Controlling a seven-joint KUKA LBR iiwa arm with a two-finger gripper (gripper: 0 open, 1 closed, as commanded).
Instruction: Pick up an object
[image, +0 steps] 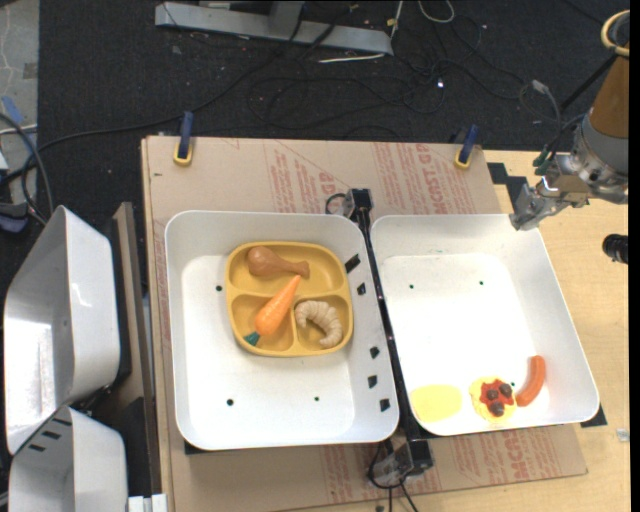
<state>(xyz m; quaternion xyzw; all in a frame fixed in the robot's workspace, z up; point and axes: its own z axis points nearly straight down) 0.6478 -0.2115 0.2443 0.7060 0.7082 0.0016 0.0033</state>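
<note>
— What's the setting from the overhead camera?

— A cardboard-topped table (300, 165) with two white bins; dark floor and cables behind.

— And the things to pick?

— The left bin (200, 400) holds a yellow plate (240, 270) with a drumstick (277, 263), a carrot (279, 306) pointing up-right, and a shrimp (321, 321). The right bin (450, 300) has a sausage (531, 380) near its lower right corner, its long axis tilted slightly right of upright, beside a small pizza piece (493, 396) and a yellow disc (436, 402).

— The end effector (527, 212)?

— Above the right bin's upper right corner; open or closed, I cannot tell.
</note>
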